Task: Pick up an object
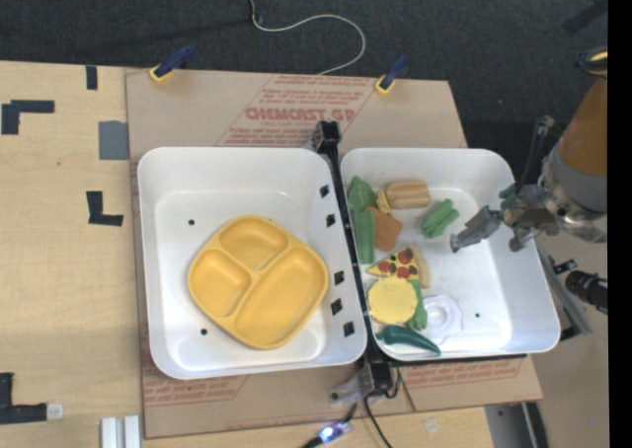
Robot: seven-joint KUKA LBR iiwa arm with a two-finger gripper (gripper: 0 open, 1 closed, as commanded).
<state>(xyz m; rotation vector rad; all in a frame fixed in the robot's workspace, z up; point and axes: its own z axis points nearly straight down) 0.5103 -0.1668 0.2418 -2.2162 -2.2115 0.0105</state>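
The end effector point(491, 229) hangs over the right bin point(513, 318) near its right wall, fingers spread apart with nothing between them. The toy food lies along that bin's left side: a bread roll point(407, 193), a green pod point(437, 217), a pizza slice point(400, 264), a yellow disc point(392, 300) and what looks like a dark green pepper point(407, 338), all apart from the fingers. The left bin point(163, 199) holds a yellow divided plate point(257, 281). Both bins rest on cardboard point(286, 111) on the worktop point(49, 268).
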